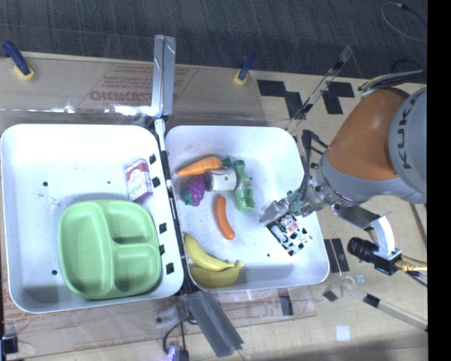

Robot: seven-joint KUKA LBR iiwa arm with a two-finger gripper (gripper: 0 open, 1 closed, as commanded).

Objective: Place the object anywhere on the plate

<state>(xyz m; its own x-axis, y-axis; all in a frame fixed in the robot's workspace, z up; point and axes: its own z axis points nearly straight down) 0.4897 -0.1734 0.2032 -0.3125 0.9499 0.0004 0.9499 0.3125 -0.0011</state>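
No object is seen between the fingers of the gripper, so the task's thing is judged to be one of the toys lying in the right bin. Nearest the gripper an orange sausage-shaped piece is found near the bin's middle, its long axis running roughly from the far wall toward the near wall, tilted slightly. It lies to the left of the gripper, apart from it, with bare bin floor between them.

Whether the gripper is wide or narrow cannot be told; it is set low over the right side of the right bin, close to that bin's right wall.

Farther off, a carrot, a purple piece, a small can and a green piece are clustered toward the far-left part of the same bin, and a banana is lodged in its near-left corner.

The green plate is held in the near half of the left bin, with a small red box beside the dividing wall. Any carry is therefore judged to run leftward across that wall.
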